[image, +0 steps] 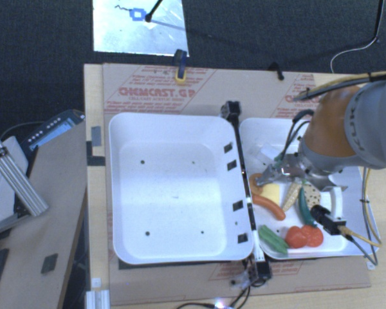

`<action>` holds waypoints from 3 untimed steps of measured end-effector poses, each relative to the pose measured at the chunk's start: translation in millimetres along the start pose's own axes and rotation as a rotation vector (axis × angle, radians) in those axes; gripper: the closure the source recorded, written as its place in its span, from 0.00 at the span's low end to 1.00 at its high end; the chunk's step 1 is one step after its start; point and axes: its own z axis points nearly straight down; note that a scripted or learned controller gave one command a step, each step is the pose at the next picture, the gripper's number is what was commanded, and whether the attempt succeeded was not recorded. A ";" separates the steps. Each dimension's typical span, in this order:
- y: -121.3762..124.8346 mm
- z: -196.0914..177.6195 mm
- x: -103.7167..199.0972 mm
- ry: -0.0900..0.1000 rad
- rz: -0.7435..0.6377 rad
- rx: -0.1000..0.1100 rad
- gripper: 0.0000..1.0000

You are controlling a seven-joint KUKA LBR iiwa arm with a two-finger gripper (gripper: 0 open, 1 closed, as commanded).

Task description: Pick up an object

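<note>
Arm (347, 131) leans in from the right, its gripper (270, 176) low inside the right bin (264, 137), jaw state impossible to tell, beside one orange carrot (269, 205), one green pod (273, 239), one red tomato (304, 236) and one yellow piece (271, 191)

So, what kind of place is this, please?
Most likely a robotics lab set up for grasping trials. A grey and orange arm reaches over two white bins on a bench covered with cardboard, the right bin holding toy food such as a tomato.
</note>
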 end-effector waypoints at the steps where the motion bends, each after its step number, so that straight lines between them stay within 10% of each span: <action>1: -51.6 2.9 7.3 0.003 -0.002 0.014 0.00; 2: -75.2 1.9 -10.5 0.001 -0.001 0.009 0.00; 3: -28.9 3.9 4.5 0.003 -0.009 0.010 0.00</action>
